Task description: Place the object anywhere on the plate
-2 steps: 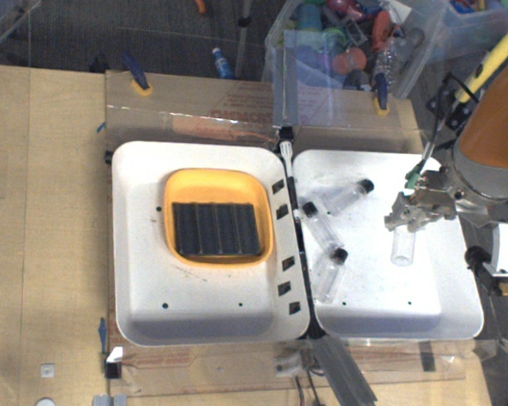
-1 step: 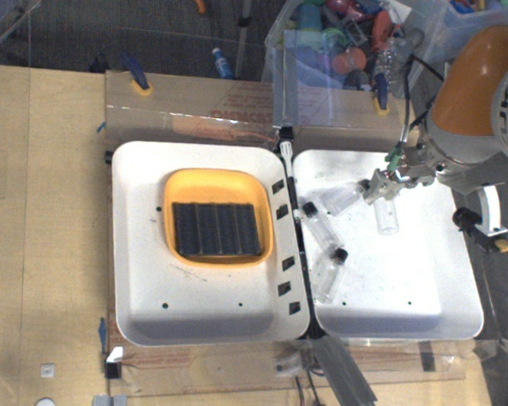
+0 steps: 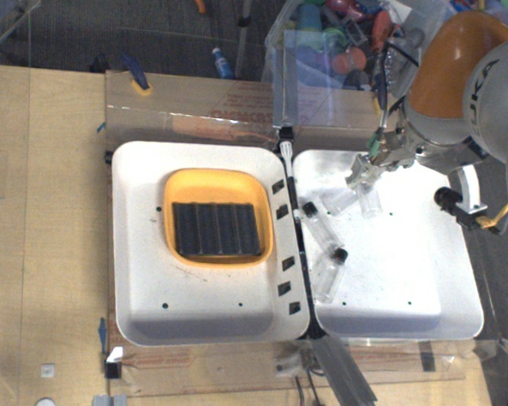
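Near edge of the wooden bench (image 3: pixel 28 253): a dark flat bracket (image 3: pixel 340 375) and cables just below where the two bins meet.

Left shallow white plastic bin (image 3: pixel 136 311) carries an orange rounded-square plate (image 3: pixel 219 185) around its middle, slightly toward the far edge. A dark ribbed rectangular slab (image 3: pixel 216 230) lies flat on the plate, covering most of its floor, touching its near rim.

A row of small black clips (image 3: pixel 286 262) runs along the seam between the bins.

Right shallow white plastic bin (image 3: pixel 403 293): clear plastic tube-like pieces with black caps (image 3: pixel 330 256) lie near its left edge, scattered from the middle toward the far-left corner; hard to separate against the white.

Two-finger gripper (image 3: pixel 363 180) sits low over the far-left part of the right bin, among the clear pieces. Can't tell how far its fingers are spread or whether anything is between them. Grey arm with the orange band (image 3: pixel 452 55) comes in over the far-right corner.

Past the bins: a clear container of mixed coloured items (image 3: pixel 350 32), dark floor.
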You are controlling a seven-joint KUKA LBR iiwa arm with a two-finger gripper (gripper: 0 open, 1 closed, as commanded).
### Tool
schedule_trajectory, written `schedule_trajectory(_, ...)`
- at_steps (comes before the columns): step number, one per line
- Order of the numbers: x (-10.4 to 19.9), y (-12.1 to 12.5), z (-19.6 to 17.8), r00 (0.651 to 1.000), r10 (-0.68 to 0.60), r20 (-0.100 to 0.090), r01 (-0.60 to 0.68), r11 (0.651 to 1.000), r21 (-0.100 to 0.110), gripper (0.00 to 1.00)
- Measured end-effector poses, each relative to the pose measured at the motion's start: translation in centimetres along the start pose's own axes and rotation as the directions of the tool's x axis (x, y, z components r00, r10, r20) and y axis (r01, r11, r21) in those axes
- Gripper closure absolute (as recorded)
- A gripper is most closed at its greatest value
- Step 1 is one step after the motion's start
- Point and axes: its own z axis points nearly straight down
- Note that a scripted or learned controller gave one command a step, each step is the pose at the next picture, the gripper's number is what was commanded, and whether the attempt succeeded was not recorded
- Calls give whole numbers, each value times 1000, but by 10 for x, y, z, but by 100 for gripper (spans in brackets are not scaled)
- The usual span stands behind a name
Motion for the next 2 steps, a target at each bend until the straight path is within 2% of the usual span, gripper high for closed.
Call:
schedule_trajectory(1, 14, 4, 0, 991, -134, -2, 134, 991, 2, 100)
schedule_trajectory(2, 14, 5, -19, 982, -187, 2, 187, 982, -2, 100)
